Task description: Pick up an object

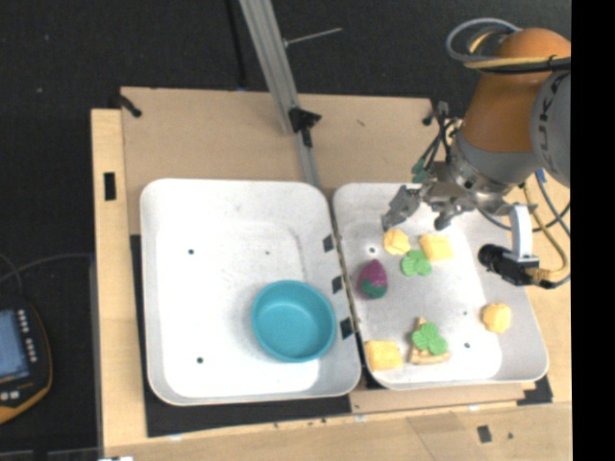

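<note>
Nearest the front edge of the right-hand shallow white bin lie a pale yellow foam-looking block and, just beside it, a green clover-shaped piece on a tan base. A small rounded yellow lump sits apart toward the bin's right side. In the left-hand white bin a round turquoise plastic bowl rests toward the front right corner.

Further back, mid-bin, a purple and green plum-like toy lies near the dividing wall. Behind it is a tight cluster: a yellow chunk, a flat green leafy piece and a second yellow cube-like chunk, close together and possibly touching.

Right over that cluster hangs the grey two-finger gripper, its claw spread apart with nothing between the fingers, one fingertip near the first yellow chunk and the other above the cube.

These look like small toy foods, so I would guess light, somewhat soft or rubbery, not fragile, and not very slippery. The two yellow chunks seem the likeliest targets. Squeezing one across its short, flatter sides should hold it, though the crowding neighbours could get nudged or pinched along with it.
</note>
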